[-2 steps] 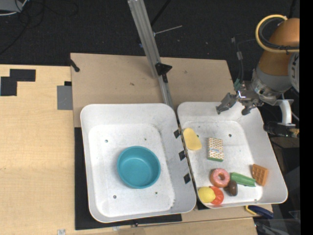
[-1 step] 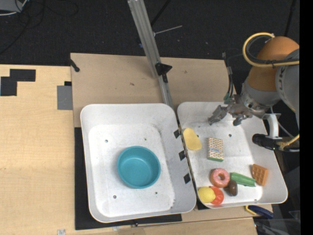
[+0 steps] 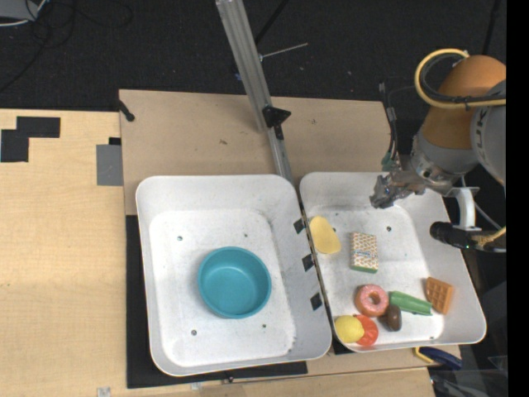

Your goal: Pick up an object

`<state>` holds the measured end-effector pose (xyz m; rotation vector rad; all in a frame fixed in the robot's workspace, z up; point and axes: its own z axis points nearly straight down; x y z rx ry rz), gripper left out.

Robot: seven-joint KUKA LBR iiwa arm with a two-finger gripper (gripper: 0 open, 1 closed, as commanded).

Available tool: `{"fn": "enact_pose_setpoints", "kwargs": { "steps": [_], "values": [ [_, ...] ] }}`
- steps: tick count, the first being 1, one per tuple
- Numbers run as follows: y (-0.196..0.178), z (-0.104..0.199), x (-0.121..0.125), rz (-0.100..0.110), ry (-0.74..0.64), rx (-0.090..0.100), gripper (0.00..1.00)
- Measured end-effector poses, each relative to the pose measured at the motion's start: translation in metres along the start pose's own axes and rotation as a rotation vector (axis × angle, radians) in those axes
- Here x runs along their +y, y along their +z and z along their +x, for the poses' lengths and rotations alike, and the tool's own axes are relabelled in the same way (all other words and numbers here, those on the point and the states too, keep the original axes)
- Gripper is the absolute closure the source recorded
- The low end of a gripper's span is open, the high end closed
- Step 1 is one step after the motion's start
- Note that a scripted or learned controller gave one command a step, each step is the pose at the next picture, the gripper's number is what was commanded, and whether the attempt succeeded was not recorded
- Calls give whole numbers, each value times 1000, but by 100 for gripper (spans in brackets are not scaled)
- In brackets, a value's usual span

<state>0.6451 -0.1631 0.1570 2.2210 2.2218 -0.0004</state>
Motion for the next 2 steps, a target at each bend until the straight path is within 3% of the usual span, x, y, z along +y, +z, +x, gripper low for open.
{"fn": "enact_pose_setpoints", "kwargs": {
  "steps": [2],
  "values": [
    [-109,-1,10,-5,1,-1,100]
  ]
}}
